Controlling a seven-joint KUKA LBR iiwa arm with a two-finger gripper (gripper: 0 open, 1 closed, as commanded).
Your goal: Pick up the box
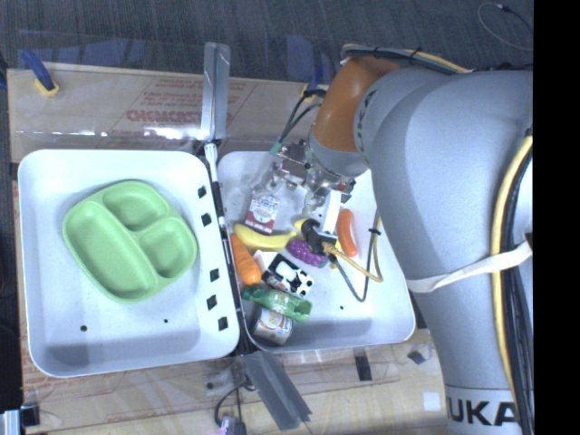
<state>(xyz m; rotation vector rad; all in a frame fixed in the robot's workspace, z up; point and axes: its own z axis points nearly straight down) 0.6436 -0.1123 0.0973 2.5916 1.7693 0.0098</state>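
A green divided plate (130, 238) lies in the left bin (41, 333). In the right bin (390, 320) a small red-and-white box (264, 212) lies just above the banana (263, 239). Left of the banana is a carrot (246, 263); below it sit a black-and-white carton (292, 275) and a jar (274, 320); right of it lie purple grapes (309, 251) and a sausage (347, 232). The jaws (299, 172) hang just above and right of the box; whether they are open or closed cannot be told
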